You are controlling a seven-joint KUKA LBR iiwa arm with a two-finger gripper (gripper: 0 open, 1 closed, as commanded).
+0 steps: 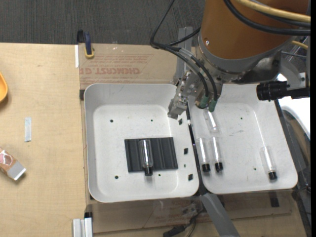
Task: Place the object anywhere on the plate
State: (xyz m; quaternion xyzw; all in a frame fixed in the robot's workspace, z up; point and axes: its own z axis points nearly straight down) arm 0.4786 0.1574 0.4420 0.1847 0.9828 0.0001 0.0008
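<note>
Left bin (98, 132): black ribbed plate (150, 154) at centre; one clear tube (146, 157) with a black cap lying along its grooves, cap toward the near edge. Right bin (281, 147): two tubes (211, 154) side by side near its left wall; another tube (268, 162) well apart toward the right; a tilted one (211, 122) just below the wrist. Gripper (180, 105) above the wall between the bins; whether spread or pinched, cannot tell; nothing visible in it.
</note>
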